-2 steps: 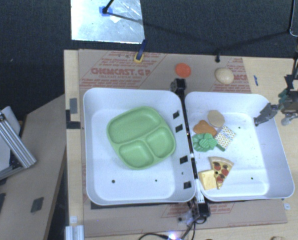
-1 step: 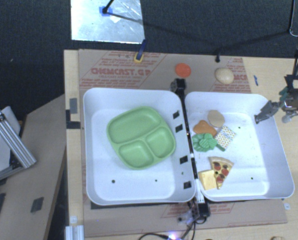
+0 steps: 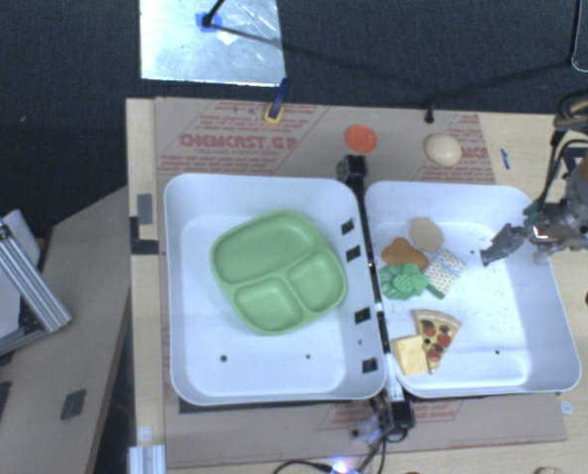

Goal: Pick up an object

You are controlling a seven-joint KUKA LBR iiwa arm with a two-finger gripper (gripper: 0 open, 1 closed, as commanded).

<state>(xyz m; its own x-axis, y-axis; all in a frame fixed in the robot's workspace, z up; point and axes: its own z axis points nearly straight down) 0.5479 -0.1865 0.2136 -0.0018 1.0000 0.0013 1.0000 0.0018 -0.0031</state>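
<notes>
The right bin (image 3: pixel 531 354) holds several toy foods near its left side: a tan bun (image 3: pixel 426 232), a brown cookie-like piece (image 3: pixel 402 252), a green leafy piece (image 3: pixel 404 282), a speckled cracker (image 3: pixel 445 270), a pizza slice (image 3: pixel 436 331) and a yellow cheese wedge (image 3: pixel 408 354). My gripper (image 3: pixel 499 246) reaches in from the right edge, over the upper right part of that bin, to the right of the food pile and apart from it. Nothing shows between its fingers.
The left bin (image 3: pixel 190 363) holds a green divided plate (image 3: pixel 277 271). Behind the bins on the cardboard lie an orange ball (image 3: pixel 361 138) and a beige egg-shaped object (image 3: pixel 443 148). A foil sheet (image 3: pixel 212 28) lies at the back. Cables hang at the far right.
</notes>
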